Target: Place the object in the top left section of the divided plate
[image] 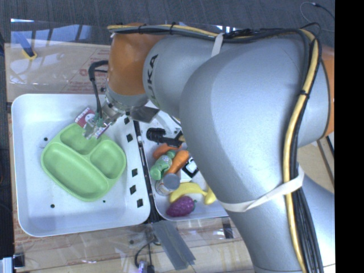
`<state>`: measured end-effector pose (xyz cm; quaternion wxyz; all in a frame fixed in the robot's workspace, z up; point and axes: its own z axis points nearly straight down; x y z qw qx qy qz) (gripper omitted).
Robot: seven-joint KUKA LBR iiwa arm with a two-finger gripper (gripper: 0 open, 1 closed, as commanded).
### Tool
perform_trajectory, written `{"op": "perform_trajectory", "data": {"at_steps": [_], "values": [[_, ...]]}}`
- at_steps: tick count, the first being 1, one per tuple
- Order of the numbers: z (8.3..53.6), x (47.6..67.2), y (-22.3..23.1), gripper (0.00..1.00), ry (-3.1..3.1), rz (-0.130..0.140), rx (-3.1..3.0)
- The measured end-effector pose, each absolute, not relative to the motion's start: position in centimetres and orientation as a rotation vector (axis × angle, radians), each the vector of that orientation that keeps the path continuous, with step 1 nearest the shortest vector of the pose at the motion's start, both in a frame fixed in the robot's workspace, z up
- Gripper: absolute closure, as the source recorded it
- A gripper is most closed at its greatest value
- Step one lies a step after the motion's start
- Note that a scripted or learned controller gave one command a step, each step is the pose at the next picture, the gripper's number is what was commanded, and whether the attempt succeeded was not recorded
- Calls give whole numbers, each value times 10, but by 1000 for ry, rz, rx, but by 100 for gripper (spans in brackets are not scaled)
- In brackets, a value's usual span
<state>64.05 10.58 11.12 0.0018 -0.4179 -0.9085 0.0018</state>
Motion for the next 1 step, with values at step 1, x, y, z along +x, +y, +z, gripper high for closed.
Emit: {"op": "perform_trajectory", "data": {"at_steps": [1], "values": [[193,632,54,100,-2867,1,-1285]]}}
